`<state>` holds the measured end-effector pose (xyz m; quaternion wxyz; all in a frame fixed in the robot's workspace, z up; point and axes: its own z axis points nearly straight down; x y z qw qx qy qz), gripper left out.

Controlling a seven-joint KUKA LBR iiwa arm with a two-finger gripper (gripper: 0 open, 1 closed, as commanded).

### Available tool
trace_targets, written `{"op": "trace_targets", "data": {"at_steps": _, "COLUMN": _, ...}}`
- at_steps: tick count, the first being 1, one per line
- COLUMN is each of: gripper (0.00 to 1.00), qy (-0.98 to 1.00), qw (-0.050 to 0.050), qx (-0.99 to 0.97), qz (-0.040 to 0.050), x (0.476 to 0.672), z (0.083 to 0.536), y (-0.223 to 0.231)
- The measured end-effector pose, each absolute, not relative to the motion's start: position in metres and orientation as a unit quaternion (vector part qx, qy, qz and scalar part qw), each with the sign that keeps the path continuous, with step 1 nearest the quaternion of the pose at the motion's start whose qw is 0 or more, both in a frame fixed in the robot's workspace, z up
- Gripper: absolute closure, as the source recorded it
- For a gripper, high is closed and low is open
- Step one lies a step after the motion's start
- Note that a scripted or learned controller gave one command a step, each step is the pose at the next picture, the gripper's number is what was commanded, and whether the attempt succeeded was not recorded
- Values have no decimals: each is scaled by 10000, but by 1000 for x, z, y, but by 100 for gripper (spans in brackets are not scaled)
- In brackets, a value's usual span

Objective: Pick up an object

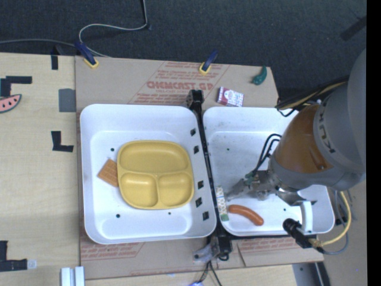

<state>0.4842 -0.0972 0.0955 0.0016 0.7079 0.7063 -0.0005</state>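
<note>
Status: pick not yet made. Hot dog (pixel 244 214) flat on right bin (pixel 238 124) floor, near front-left corner. Gripper (pixel 255 183) low, just above it, apart; jaw state cannot tell. Left: descend, close, lift.

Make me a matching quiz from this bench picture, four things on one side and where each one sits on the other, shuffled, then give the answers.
Things:
1. yellow divided plate
2. orange sausage
3. brown cracker
4. small red packet

Places:
A. on the cardboard, beyond the bins' far edge
B. in the right bin, near its front edge
C. middle of the left bin
D. left bin, poking out from under the plate's left side

Pairs: 1-C, 2-B, 3-D, 4-A
</note>
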Motion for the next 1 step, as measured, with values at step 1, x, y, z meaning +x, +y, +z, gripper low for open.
{"op": "trace_targets", "data": {"at_steps": 1, "gripper": 100, "qy": 7063, "qw": 7, "qx": 7079, "qz": -6, "x": 484, "z": 105, "y": -97}}
